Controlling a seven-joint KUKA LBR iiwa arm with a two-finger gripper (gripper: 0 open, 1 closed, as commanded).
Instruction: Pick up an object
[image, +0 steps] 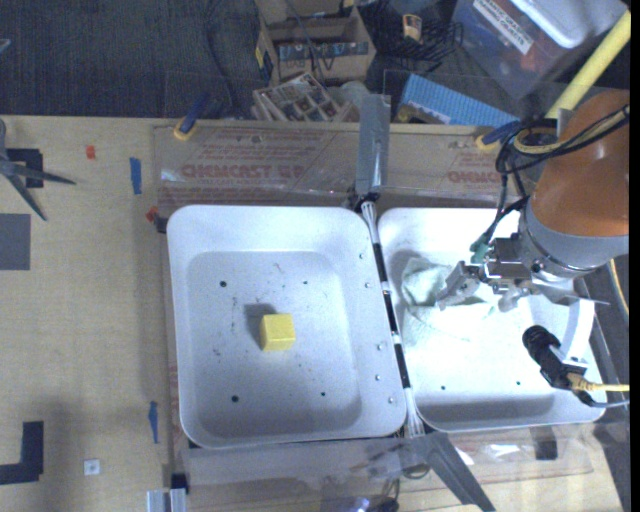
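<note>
A small yellow block (278, 331) lies near the middle of the left bin (200, 250). In the right bin (480, 380), a pale, crumpled whitish-green thing (420, 283) rests by the left wall. My gripper (478, 290) hangs low over the right bin, just right of that pale thing and at or near its edge. The grey wrist and orange band (590, 170) rise above it to the right. Whether the gripper touches the pale thing is not clear from this view.
A raised divider (385, 300) separates the two bins. A black cable piece with a yellow tip (552, 358) hangs over the right bin's right side. Cardboard and clutter lie behind the bins. The wooden bench (80, 300) extends to the left.
</note>
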